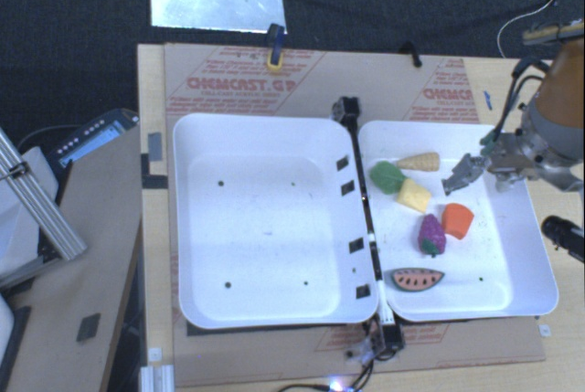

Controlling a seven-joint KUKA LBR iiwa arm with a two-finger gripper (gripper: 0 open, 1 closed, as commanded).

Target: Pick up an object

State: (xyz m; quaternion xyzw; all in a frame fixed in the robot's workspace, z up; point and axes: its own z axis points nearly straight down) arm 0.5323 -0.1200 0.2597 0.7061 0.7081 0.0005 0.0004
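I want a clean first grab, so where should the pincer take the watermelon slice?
Probably from above, across the short width of the watermelon slice. It lies flat in the right bin, apart from the other toys, long axis running left to right, so both long edges look free.

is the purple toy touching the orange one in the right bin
Cannot tell. In the camera view the purple toy and the orange toy sit edge to edge in the right bin, with no plain gap or contact visible between them.
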